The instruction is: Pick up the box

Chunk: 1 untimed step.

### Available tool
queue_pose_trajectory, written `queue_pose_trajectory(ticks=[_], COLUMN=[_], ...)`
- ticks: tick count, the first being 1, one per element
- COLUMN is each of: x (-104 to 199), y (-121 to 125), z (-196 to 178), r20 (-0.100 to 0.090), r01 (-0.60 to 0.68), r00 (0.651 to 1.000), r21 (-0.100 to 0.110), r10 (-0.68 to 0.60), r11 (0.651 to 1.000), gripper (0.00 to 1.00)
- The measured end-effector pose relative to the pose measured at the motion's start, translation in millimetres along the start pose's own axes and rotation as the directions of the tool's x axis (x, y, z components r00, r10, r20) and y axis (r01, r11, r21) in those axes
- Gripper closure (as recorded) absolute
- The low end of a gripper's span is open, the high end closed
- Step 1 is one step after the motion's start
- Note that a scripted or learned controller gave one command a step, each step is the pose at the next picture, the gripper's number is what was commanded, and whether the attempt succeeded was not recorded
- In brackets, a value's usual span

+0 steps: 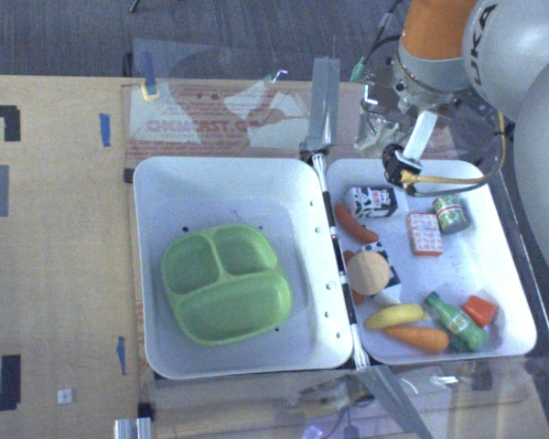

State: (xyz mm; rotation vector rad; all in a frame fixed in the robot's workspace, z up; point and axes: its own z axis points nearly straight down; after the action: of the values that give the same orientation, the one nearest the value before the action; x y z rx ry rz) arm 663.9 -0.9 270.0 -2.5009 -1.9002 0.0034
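The box is small, pink-red and white, and lies flat in the middle of the right bin. My gripper hangs over that bin's back edge, up and to the left of the box and well apart from it. Nothing shows in its grasp. A black-and-white carton lies between the gripper and the box, just below the gripper.
Around the box in the right bin are a green can, a red sausage, a tan round piece, a banana, a carrot and a green bottle. A green divided plate sits in the left bin.
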Motion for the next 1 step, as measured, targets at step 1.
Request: queue_pose_trajectory(ticks=[1], x=[47.0], y=[-10.2], z=[-112.7], r20=[0.000], r01=[0.252], r00=[0.968], r21=[-0.005], r10=[-0.252], r11=[0.968], gripper=[1.00])
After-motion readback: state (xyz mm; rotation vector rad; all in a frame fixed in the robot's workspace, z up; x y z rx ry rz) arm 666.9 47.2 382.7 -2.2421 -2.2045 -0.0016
